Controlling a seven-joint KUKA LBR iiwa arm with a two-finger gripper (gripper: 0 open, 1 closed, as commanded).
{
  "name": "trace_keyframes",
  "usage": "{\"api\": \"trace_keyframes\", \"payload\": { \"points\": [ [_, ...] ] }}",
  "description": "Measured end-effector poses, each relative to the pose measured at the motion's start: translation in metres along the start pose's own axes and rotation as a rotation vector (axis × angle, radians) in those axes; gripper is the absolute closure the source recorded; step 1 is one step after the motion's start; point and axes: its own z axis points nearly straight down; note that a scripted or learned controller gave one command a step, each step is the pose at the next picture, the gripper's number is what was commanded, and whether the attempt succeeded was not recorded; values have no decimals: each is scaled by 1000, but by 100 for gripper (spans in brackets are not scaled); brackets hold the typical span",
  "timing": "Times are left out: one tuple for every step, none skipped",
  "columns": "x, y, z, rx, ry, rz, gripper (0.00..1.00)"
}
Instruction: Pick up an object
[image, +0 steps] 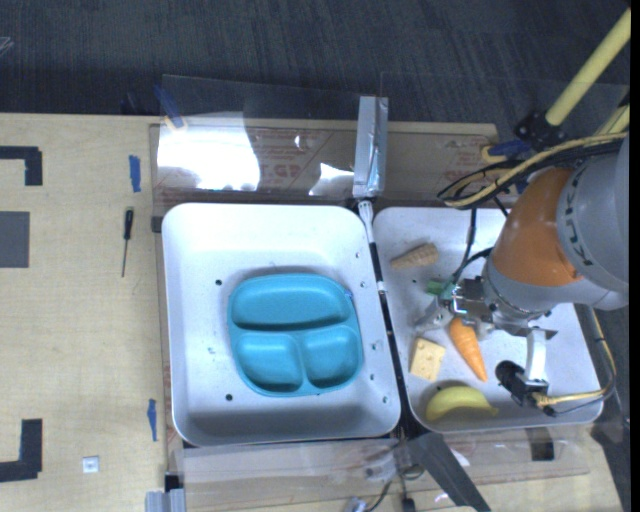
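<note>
Two shallow white bins sit side by side on the bench. Left bin (190, 250), centre of the frame: one blue divided tray (295, 332) with three compartments, lying flat in the middle of the bin floor. Right bin (585, 345), right of the frame: four items. One tan cork-like cylinder (413, 257) at the upper left of this bin. One orange carrot (467, 349) near the bin's middle, tip pointing toward the lower right. One pale yellow cracker-like square (428, 359) just left of the carrot. One yellow banana (459, 403) at the bin's lower edge, below the square and the carrot. Arm (545, 245): grey with orange band, reaching in from the right over the right bin. Gripper (462, 308): low over the bin, directly above the carrot's thick end; whether it is parted or closed, and whether it grips anything, cannot be told from this angle.
</note>
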Motion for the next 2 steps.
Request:
{"api": "trace_keyframes", "payload": {
  "points": [
    [0, 2, -8, 0, 0, 0, 100],
    [52, 56, -98, 3, 2, 99, 100]
  ]
}}
